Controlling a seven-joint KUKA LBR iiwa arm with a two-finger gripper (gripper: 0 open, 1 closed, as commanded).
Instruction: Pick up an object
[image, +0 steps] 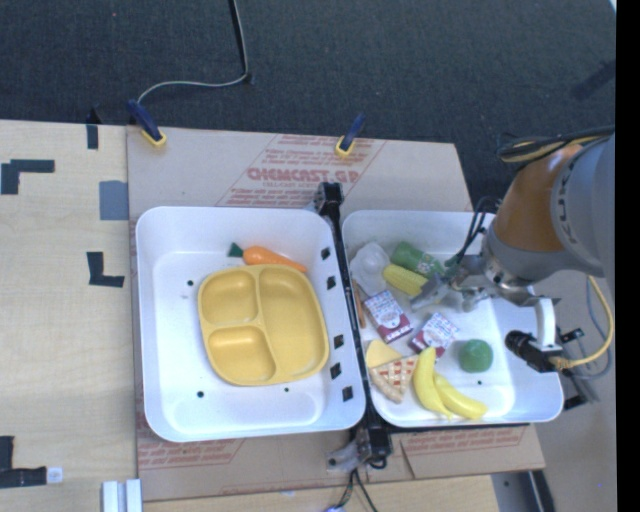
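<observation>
The gripper (443, 291) is down low in the right bin (530, 400), near the middle of it. It is dark and small, and I cannot tell if it is open or closed. I cannot see anything held in it.

Just beside the gripper, on its left, lies a yellow corn cob (403, 279). It is short and fat and bright yellow. It lies flat on the bin floor. Its long side runs from the upper left down to the lower right, and the lower right end points at the gripper. I cannot tell if they touch.

A green veggie (416, 259) lies just behind the corn and slants the same way. A clear cup (369, 262) sits to the left of both.

Below the gripper is a small red and white packet (438, 328). A bigger packet (388, 315) is to its left. A green ball (475, 354) sits near the front, with a banana (440, 385) and a waffle slice (390, 372) beside it.

The left bin (160, 400) has a yellow plate (262, 325) with three parts. A carrot (270, 257) is touching the plate's back edge.

The grey arm (590, 210) with its orange band (530, 205) comes in from the right.
</observation>
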